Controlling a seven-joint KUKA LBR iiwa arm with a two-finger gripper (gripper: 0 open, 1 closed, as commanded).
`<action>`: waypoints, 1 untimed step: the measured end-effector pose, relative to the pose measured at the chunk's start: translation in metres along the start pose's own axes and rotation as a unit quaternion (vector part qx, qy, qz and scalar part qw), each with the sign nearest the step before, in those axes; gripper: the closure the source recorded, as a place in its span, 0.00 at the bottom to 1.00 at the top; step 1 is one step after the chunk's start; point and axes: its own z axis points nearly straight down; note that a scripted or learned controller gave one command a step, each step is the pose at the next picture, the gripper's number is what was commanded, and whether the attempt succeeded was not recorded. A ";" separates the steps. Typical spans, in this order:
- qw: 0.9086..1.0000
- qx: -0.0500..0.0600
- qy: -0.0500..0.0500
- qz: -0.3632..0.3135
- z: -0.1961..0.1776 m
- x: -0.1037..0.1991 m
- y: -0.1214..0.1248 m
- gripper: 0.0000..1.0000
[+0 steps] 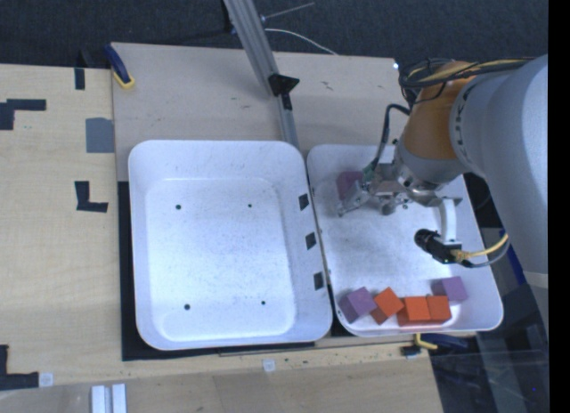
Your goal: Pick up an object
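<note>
Desk (53, 224): pale wood carrying both bins side by side.
Left bin (223, 157): bare white floor.
Right bin (325, 224): blocks gathered along its near wall.
Purple block (348, 184): far corner, just beside gripper.
Gripper (370, 196): lowered there, apparently for the grasp; finger spread cannot be judged.

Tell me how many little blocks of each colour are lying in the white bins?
Purple blocks: 3, one by the gripper at, two near the right bin's lower edge at and
Orange blocks: 3, at and
Total: 6, all in the right bin
</note>
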 end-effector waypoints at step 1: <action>1.000 -0.002 -0.002 -0.001 -0.001 0.023 0.063 0.00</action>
